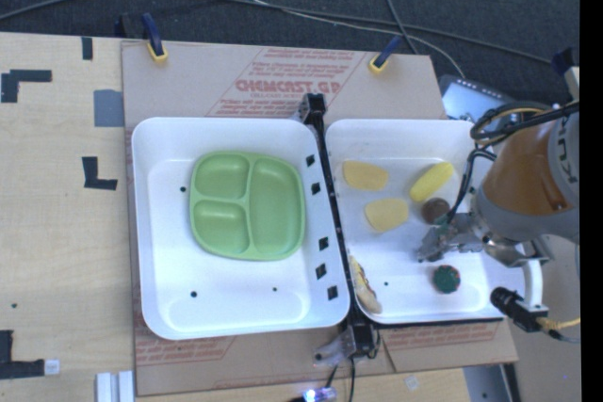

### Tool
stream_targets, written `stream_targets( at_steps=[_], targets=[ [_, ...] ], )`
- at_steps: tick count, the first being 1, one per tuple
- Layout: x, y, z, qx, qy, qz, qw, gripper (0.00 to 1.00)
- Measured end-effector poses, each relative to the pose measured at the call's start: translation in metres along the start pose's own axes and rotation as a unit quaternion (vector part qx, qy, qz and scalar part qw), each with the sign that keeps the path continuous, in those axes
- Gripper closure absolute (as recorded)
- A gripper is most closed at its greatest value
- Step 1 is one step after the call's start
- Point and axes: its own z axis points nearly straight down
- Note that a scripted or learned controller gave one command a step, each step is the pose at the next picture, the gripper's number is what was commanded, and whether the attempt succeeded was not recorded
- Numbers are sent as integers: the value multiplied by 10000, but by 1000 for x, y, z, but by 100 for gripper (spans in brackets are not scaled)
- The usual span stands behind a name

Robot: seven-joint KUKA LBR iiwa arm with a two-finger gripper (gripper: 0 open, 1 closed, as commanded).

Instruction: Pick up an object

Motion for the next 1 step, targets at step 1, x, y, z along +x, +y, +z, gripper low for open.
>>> stream_targets(
  at_steps=[1],
  targets=[
    [7, -5, -57, -2, 14, -8, 10000, 100]
  ],
)
